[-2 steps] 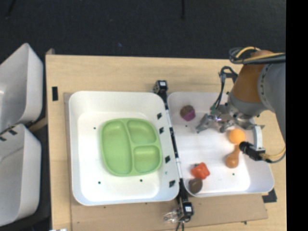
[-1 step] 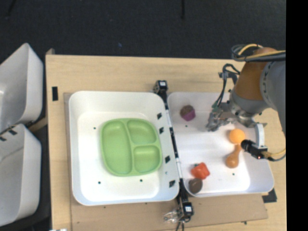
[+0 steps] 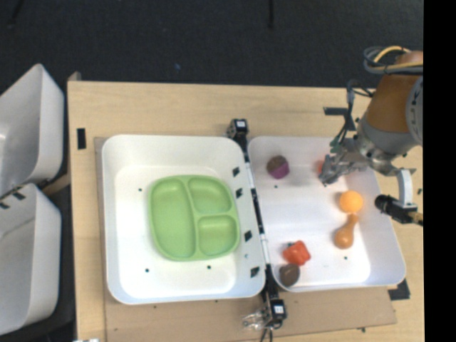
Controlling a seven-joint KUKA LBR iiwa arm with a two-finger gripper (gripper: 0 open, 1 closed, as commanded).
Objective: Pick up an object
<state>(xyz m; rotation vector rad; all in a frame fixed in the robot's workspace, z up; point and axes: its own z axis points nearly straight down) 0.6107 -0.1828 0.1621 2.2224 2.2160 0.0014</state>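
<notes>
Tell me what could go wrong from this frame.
The pincer hangs low by the right bin's far side, close to a small red item it partly hides; it may miss or nudge it. The orange ball looks round and could roll if brushed.

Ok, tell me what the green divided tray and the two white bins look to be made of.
Green divided tray: probably moulded plastic, matte; even colour, rounded compartment ridges, soft sheen.
Left white bin and right white bin: likely thin formed plastic, smooth and slightly glossy; rounded corners, rolled rims. Coated metal can't be excluded.
</notes>
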